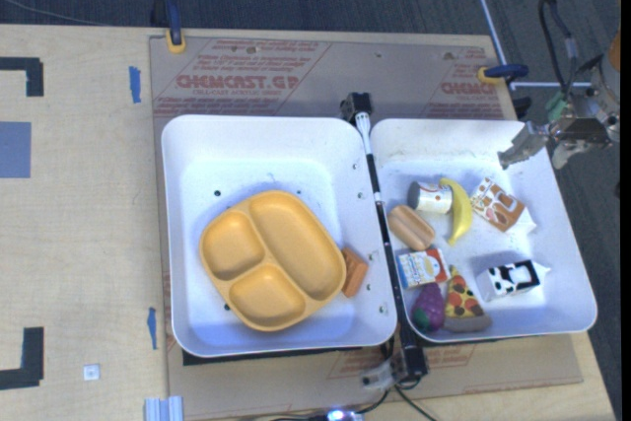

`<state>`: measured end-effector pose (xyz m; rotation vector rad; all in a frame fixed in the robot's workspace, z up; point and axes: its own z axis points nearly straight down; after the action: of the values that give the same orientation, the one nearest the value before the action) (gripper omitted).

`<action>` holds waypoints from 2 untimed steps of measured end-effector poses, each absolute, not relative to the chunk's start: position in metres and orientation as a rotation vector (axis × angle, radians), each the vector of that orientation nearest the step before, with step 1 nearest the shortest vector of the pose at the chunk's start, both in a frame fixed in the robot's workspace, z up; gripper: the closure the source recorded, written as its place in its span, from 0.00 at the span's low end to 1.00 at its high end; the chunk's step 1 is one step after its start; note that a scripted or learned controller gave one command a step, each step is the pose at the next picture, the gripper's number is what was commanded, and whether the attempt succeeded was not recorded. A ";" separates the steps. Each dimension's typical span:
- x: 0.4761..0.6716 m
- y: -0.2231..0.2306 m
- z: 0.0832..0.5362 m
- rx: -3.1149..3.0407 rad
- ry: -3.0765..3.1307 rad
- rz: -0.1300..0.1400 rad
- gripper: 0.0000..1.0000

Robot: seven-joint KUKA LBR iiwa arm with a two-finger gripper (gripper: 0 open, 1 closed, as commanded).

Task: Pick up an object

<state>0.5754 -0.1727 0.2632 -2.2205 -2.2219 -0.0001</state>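
Note:
My gripper [538, 151] hangs over the far right rim of the right bin [572, 251], open, with nothing between its fingers. Below and to its left lie a patterned orange-and-white packet [496, 204], a yellow banana [458, 210], a small white can [431, 198] and a hot dog [411, 227]. Nearer the front of that bin are a small carton [424, 266], a black-and-white cow-print box [513, 279], a pizza slice [461, 299] and a purple-and-green piece [428, 308]. The gripper touches none of them.
The left bin [197, 173] holds a yellow divided plate [271, 258] with a small orange block [353, 273] at its right edge. A black clip [357, 105] sits at the back where the bins meet. Blue clamps [503, 72] hold the board's far edge.

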 end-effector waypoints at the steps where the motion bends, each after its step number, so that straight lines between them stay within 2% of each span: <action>1: 0.567 -0.205 0.137 -2.221 -2.219 0.002 0.00; 2: 0.573 -0.193 0.123 -2.224 -2.223 -0.001 0.00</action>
<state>0.5729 -0.1930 0.1232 -2.2239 -2.2229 -0.0014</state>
